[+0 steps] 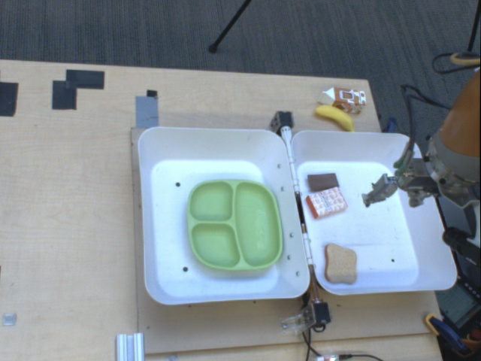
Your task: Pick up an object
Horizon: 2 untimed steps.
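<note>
Gripper point(391, 180) is hanging over the right part of the right bin point(376, 277), above the bin floor; cannot tell how its tool end is set, and nothing is showing in it. Objects are sitting to its left: brown block point(322, 181) at far left of this bin, red-and-white packet point(326, 202) just near of it, touching or nearly so, tan bread-like piece point(340, 264) at the near left. Green divided plate point(234, 225) is lying in the left bin point(161, 277). A banana point(334, 116) is resting on the bench beyond the bins.
</note>
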Motion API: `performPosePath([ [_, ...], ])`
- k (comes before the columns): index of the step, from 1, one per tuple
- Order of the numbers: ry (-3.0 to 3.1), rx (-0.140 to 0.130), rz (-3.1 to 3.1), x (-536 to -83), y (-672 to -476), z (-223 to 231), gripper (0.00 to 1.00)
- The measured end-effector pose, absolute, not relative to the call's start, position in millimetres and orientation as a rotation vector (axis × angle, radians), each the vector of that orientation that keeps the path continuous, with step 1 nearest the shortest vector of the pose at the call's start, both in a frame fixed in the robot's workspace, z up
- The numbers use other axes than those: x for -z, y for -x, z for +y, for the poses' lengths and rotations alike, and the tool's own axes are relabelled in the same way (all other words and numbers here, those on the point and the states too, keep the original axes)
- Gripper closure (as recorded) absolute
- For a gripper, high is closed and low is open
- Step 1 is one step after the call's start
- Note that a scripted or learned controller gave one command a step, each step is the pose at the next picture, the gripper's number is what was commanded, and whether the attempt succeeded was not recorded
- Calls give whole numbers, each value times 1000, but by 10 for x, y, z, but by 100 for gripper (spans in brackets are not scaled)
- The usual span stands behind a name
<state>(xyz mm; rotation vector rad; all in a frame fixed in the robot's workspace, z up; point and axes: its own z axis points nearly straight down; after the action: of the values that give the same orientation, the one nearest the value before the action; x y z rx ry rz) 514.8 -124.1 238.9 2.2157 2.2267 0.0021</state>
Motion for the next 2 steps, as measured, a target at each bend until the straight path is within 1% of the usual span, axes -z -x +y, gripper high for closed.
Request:
performPosePath([
  [1,-2220,0,2225,-1123,-4929,-1156,0],
  [2,-2212,-10,2215,-881,-4902,-916,0],
])
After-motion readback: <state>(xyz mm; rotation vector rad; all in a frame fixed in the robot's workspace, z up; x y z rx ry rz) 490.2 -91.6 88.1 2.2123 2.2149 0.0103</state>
